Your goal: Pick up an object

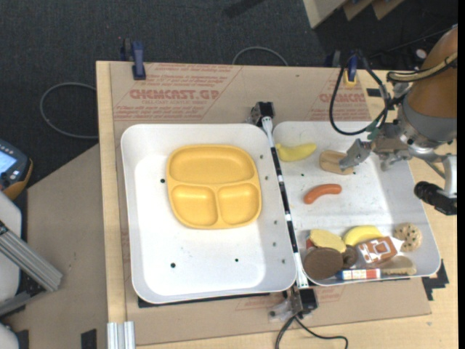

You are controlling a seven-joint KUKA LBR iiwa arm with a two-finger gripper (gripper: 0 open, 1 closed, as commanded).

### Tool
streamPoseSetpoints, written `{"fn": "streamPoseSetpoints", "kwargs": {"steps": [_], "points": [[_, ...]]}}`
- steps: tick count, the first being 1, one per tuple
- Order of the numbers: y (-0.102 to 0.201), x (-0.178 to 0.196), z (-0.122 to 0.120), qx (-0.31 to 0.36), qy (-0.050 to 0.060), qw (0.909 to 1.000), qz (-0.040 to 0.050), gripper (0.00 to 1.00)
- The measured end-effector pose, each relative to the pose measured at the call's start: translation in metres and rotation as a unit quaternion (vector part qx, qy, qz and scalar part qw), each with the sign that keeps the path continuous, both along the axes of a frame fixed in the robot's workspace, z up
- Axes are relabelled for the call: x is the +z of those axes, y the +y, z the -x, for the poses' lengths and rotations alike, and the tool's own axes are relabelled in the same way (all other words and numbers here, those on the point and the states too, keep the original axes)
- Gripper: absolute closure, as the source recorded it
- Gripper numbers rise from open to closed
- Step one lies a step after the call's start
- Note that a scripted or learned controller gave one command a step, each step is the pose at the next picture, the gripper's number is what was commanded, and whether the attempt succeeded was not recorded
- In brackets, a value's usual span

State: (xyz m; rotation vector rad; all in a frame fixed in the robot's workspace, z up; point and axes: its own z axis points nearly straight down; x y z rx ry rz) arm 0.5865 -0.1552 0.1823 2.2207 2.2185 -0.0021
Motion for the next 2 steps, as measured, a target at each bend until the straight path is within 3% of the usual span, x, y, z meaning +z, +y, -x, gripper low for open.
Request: {"fn": "streamPoseSetpoints", "kwargs": {"steps": [1, 2], "points": [[-0.043, -0.104, -0.029, -0.001, 0.003, 1.0000, -0.0009, 0.00], [0.002, -0.097, -0.083, 0.003, -0.002, 1.0000, -0.0006, 0.00]]}}
